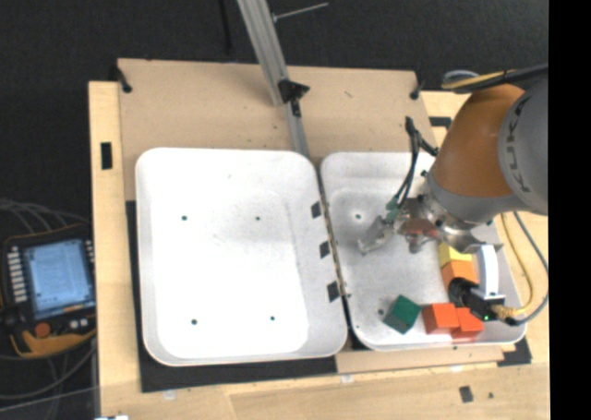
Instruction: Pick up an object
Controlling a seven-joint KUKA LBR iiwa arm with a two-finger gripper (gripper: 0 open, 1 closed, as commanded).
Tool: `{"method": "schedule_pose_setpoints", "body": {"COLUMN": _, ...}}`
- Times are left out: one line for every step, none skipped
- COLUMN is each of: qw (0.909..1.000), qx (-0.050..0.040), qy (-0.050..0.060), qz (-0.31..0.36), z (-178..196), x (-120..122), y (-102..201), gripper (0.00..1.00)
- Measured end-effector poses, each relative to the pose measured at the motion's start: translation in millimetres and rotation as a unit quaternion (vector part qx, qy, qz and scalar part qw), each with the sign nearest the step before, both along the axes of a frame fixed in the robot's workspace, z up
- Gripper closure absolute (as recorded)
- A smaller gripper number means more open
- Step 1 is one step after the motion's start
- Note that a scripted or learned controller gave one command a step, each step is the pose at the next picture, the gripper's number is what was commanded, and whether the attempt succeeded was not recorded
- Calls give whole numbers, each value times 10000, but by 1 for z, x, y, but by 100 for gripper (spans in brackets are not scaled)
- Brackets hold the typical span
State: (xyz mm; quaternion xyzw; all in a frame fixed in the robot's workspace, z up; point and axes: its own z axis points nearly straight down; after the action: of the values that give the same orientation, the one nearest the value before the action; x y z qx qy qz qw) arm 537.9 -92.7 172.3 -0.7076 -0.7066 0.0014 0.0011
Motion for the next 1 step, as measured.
{"method": "schedule_pose_setpoints", "body": {"qw": 10000, "qx": -2, "qy": 13, "qz": -1, "z": -62, "x": -6, "y": -1, "gripper": 0}}
